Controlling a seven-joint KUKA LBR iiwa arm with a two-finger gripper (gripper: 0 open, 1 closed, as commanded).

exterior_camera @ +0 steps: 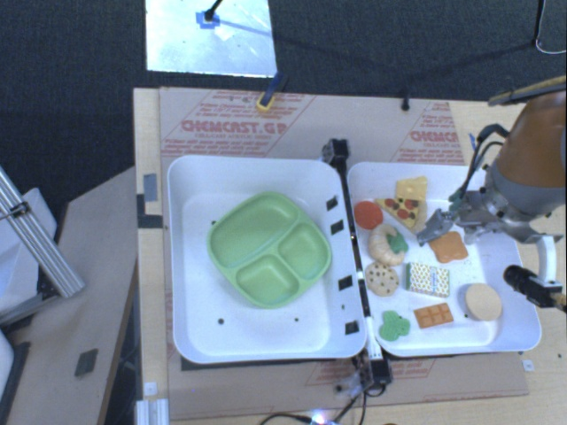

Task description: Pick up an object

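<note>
The right bin [514, 335] holds several toy foods: a red tomato [368, 214], a pizza slice [403, 209], a cheese wedge [411, 189], a pale pastry [385, 244], a cookie [382, 279], a checkered cracker [428, 279], a brown toast piece [449, 250], an orange waffle [433, 315], a tan bun [483, 301] and a green broccoli [394, 326]. My gripper [436, 229] hangs low over the bin's upper middle, just up and left of the toast piece and right of the pizza slice. Nothing shows as held.
A green divided plate [268, 248] lies in the left bin [195, 326]. A black divider [350, 246] runs between the bins. The grey arm with its orange band [536, 149] covers the right bin's upper right corner. Bare bin floor lies at the right bin's top.
</note>
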